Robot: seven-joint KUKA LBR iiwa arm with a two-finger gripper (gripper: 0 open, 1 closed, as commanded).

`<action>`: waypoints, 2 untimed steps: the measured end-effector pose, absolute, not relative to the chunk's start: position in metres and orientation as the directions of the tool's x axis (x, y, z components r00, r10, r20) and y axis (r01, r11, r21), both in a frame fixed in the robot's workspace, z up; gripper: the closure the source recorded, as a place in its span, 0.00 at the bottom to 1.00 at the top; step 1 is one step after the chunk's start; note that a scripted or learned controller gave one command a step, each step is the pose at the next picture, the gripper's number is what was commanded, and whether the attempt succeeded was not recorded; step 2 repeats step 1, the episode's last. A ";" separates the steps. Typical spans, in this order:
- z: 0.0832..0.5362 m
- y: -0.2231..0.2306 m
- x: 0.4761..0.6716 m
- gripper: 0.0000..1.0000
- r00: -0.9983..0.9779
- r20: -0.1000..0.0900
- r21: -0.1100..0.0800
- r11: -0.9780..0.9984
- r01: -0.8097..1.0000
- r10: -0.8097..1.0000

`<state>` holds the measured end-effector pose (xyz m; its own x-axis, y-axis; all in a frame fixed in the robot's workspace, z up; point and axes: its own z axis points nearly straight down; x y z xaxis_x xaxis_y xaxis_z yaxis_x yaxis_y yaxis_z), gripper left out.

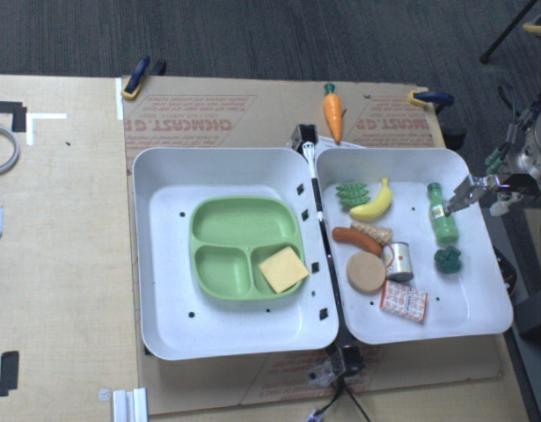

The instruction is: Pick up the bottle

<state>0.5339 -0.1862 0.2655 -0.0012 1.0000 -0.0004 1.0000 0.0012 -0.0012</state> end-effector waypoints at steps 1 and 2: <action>0.275 -0.187 0.534 1.00 -0.003 -0.002 -0.001 0.003 1.000 1.000; 0.275 -0.187 0.534 1.00 -0.003 -0.002 -0.001 0.003 1.000 1.000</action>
